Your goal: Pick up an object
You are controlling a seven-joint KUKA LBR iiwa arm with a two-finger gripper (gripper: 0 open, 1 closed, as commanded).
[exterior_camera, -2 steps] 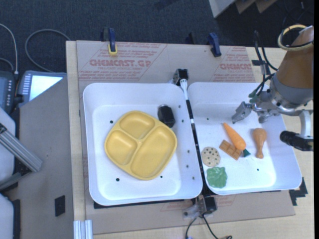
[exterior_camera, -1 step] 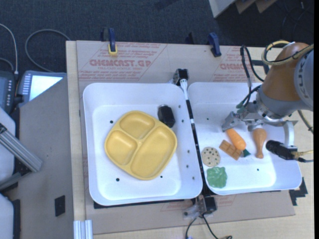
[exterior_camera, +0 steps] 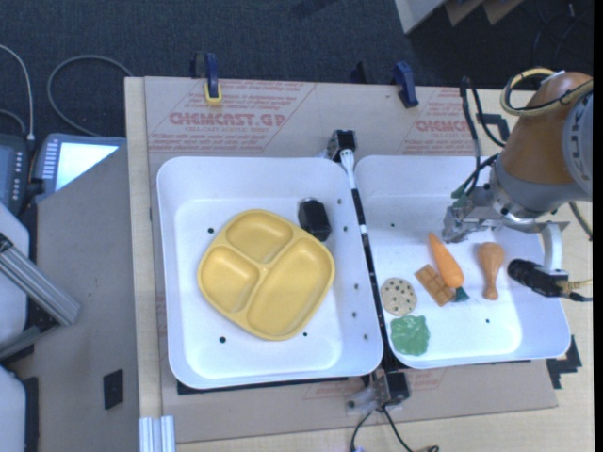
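- A cardboard-topped bench [exterior_camera: 283, 102] on dark carpet bears two white bins side by side.
- The left bin [exterior_camera: 179, 252] holds a yellow divided plate [exterior_camera: 267, 273] with a small black object [exterior_camera: 315, 218] touching its far right edge.
- In the right bin [exterior_camera: 537, 332], a cookie [exterior_camera: 399, 296] and green leafy piece [exterior_camera: 410, 334] lie near the dividing wall with open floor around them.
- The toy carrot [exterior_camera: 447, 263] lies mid-bin, a brown waffle piece [exterior_camera: 431, 284] touching its left; likely light, stiff, smooth plastic, best pinched across its thick middle.
- A drumstick [exterior_camera: 490, 267] lies just right.
- The gripper [exterior_camera: 459, 224] hangs at the carrot's far end; whether its fingers are spread I cannot tell.
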